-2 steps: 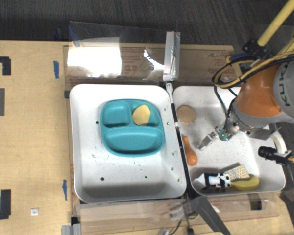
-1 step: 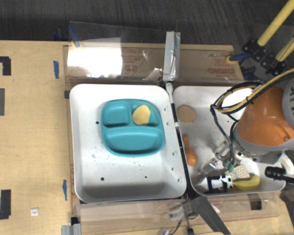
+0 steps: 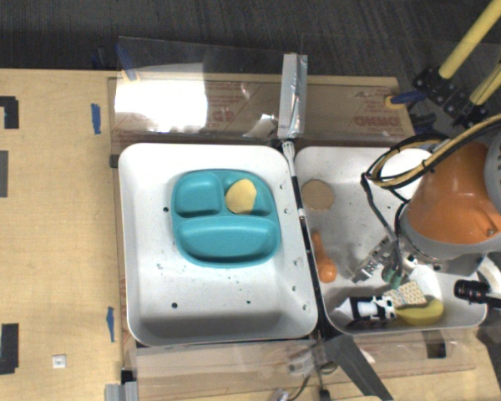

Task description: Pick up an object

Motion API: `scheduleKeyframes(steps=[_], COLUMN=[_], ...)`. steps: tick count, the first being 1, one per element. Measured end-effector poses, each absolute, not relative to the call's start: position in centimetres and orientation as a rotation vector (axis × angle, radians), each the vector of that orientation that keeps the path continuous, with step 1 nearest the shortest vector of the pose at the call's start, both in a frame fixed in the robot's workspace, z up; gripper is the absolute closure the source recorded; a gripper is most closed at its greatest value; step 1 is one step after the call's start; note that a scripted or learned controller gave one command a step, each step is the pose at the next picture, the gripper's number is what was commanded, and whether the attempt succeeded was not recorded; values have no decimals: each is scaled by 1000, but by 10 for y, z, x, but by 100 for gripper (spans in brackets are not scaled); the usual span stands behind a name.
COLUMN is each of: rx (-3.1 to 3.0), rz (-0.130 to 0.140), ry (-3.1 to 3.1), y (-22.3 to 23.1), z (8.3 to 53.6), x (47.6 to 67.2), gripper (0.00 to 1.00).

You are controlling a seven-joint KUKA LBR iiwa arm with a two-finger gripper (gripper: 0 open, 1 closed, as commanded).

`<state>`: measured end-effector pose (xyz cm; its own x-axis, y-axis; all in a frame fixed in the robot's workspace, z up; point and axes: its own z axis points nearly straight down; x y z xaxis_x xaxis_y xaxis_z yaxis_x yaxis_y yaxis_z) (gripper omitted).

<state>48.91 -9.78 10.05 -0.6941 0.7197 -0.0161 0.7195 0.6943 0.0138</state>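
My gripper point(image 3: 385, 267) hangs low in the right bin point(image 3: 351, 174), under the orange band of the arm point(image 3: 455, 199). Just below it lie a chequered tan piece point(image 3: 408, 294), a yellow banana-like object point(image 3: 424, 312) and a small black-and-white item point(image 3: 369, 308). An orange carrot-like object point(image 3: 323, 261) lies to the gripper's left, near the divider. A round tan disc point(image 3: 317, 195) sits at the back left of this bin. Nothing shows between the gripper's tips.
The left bin point(image 3: 150, 291) holds a teal divided plate point(image 3: 225, 241) with a yellow lump point(image 3: 240, 195) in its upper right compartment. A metal divider post point(image 3: 291, 90) rises behind the bins. Black and yellow cables point(image 3: 392, 170) loop over the right bin.
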Motion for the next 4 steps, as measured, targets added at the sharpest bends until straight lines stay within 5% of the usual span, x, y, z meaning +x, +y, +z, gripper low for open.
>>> scheduleKeyframes(steps=[2, 3, 4], rx=[423, -535, -1131], rz=[3, 3, -3], ry=[3102, 3096, 2919], y=[-6, 14, 1], z=[289, 195, 263], x=[482, 505, 502], gripper=[100, 100, 100])
